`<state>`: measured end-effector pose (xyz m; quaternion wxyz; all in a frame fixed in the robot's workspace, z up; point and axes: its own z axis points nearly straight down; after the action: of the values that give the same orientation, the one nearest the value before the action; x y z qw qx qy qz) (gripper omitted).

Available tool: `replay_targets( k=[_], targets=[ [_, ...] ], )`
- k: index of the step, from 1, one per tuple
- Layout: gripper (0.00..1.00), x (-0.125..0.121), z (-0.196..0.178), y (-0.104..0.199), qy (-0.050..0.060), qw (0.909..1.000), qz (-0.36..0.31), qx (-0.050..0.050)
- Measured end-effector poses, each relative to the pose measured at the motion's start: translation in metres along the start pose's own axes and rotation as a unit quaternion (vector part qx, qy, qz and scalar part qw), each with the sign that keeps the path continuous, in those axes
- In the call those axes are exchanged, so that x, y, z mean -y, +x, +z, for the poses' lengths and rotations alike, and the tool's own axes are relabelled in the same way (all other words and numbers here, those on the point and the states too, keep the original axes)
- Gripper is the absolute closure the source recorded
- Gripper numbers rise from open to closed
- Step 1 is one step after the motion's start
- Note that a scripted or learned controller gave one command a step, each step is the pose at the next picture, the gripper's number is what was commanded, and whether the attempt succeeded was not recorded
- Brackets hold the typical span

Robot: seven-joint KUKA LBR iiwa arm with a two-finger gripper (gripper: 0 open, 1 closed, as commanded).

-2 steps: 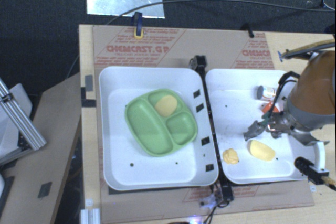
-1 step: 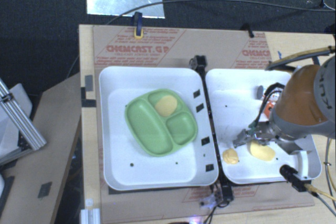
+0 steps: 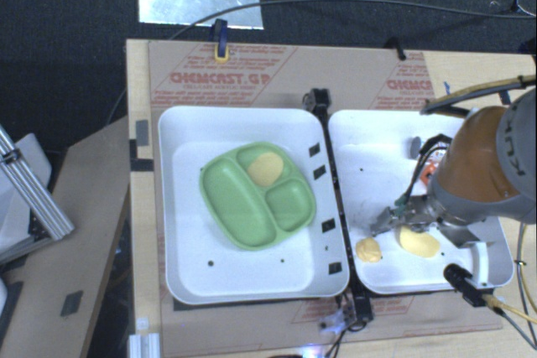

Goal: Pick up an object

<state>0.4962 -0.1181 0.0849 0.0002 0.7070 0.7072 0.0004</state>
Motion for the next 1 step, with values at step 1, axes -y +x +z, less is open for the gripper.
replay_targets(
  k=[1],
  targets=[
    [1.0,-0.0018,-0.0113,-0.0015,-0.003,1.0,0.001,0.002]
  ],
)
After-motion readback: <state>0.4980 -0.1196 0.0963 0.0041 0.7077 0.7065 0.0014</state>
